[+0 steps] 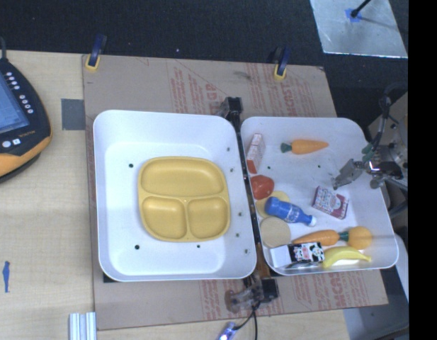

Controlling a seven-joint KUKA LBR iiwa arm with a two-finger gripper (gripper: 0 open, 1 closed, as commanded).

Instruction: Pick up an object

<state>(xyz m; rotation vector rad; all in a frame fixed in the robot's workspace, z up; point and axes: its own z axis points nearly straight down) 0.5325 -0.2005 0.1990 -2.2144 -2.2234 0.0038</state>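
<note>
Packet (330, 202), small and red-and-white (flat, probably crinkly foil), lies in the right bin (360, 129), just left of and nearer than our gripper (361, 167). We see the fingers spread open with nothing between them. Nearest lie a smooth yellow banana (345, 259) and an orange carrot (319, 238); farther, a second carrot (307, 146).

A yellow divided plate (183, 196) lies in the left bin (112, 190); toy foods fill the right bin (345, 129).
</note>
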